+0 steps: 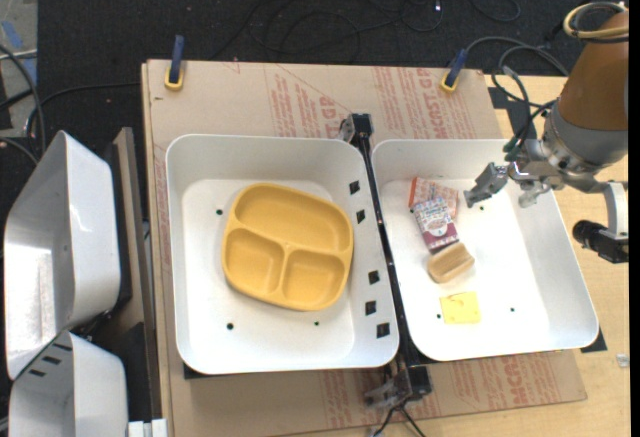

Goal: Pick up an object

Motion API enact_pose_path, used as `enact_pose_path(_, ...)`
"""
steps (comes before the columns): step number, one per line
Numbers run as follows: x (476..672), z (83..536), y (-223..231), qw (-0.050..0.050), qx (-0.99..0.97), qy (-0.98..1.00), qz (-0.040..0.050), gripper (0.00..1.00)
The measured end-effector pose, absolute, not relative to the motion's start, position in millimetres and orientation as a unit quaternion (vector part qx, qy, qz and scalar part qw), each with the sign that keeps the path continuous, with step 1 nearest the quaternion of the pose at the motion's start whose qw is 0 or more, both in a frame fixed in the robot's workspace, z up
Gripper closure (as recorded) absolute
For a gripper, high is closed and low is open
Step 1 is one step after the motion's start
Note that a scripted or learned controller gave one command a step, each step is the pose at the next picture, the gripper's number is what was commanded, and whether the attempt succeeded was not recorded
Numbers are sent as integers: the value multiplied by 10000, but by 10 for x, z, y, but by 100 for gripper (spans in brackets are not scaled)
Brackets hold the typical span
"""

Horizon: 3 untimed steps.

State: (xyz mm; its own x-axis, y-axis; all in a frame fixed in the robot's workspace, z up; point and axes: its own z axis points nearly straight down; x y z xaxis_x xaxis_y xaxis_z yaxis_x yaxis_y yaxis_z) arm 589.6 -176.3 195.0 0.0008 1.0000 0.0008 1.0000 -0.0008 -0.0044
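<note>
In the right bin (560,255) lie a small red, white and purple packet (435,217), a tan block (450,263) just below it, and a flat yellow square (460,308) nearer the front. My gripper (506,189) hovers over the bin's upper middle, to the right of the packet and apart from it. Its two fingers are spread, open, with nothing between them. The grey arm with its orange band (600,75) comes in from the right.
The left bin (190,255) holds a yellow divided plate (288,247). A black divider with clips (375,225) runs between the bins. White containers (55,245) stand off the bench at the left. Cables lie on the dark floor behind.
</note>
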Motion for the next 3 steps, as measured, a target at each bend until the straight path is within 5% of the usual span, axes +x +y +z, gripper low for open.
enact_pose_path(2,5986,960,-1657,2,-7071,-7071,-33,0)
enact_pose_path(3,6018,1121,-1668,-58,-7066,-7076,-57,100)
